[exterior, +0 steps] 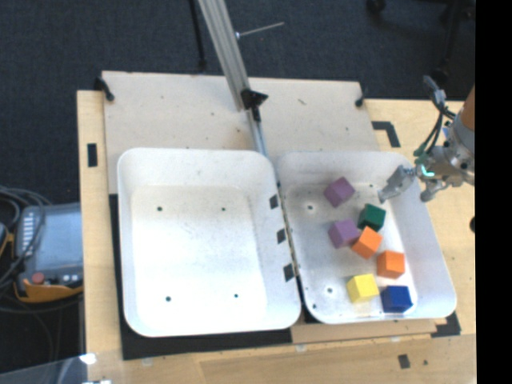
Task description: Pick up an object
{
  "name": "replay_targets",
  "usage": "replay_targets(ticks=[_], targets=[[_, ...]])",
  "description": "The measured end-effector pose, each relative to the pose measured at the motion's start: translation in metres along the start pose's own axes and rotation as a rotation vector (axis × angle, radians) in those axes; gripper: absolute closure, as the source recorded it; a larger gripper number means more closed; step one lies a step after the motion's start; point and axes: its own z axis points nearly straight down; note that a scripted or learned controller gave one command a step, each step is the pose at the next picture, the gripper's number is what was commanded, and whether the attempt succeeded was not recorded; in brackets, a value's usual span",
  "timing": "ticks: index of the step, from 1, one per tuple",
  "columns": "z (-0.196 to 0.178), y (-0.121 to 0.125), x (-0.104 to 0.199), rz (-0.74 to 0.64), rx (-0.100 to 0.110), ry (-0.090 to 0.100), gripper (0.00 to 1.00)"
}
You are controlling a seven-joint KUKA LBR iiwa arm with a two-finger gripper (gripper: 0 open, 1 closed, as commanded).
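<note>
Holding seven cubes (367, 242), right bin (436, 254)

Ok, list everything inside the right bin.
The right bin holds seven blocks: two purple, one green, two orange, one yellow, one blue. The tool hangs over its far right corner, covering a little floor there.

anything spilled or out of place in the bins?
Nothing stands out. All seven blocks sit inside the right bin: two purple, green, two orange, yellow and blue. Several lie askew, none over the rim. The tool hovers at that bin's far right edge.
</note>
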Motion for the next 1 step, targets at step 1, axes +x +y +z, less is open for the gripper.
replay_targets(ticks=[1], targets=[[-0.0026,0.0009,0.0001,-0.001,-0.005,-0.001,0.0]])
